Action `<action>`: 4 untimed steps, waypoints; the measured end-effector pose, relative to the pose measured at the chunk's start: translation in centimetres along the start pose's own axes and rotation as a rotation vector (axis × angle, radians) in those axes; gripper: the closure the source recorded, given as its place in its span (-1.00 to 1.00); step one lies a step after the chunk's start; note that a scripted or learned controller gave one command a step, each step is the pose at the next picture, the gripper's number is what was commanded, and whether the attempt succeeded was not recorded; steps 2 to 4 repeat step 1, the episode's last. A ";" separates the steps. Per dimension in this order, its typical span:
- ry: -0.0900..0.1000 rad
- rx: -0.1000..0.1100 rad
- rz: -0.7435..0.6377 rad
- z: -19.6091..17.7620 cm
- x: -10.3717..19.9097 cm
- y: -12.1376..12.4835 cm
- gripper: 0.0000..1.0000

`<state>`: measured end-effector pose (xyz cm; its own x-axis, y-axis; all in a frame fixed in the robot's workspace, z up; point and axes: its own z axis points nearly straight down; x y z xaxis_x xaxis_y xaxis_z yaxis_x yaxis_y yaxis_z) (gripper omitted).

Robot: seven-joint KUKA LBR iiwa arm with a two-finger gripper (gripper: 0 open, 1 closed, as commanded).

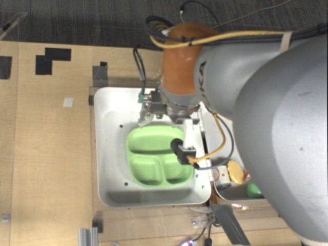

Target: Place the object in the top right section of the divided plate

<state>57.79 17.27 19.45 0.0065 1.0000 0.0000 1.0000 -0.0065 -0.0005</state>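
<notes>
Divided plate (154,158), pale green, three sections, lying in white bin (110,152)

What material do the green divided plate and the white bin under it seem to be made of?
The green divided plate looks like moulded plastic: uniform pale green, rounded ridges, a soft sheen. The white bin may be plastic or coated metal: smooth, matt white, with rounded corners and small dark holes. The view leaves it open.
</notes>
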 end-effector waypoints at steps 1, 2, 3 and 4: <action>0.000 -0.001 0.000 0.0 0.0 0.0 -1.00; 0.000 -0.001 0.000 0.0 0.0 0.0 -1.00; 0.000 -0.001 0.000 0.0 0.0 0.0 -1.00; 0.000 -0.001 0.000 0.0 0.0 0.0 -1.00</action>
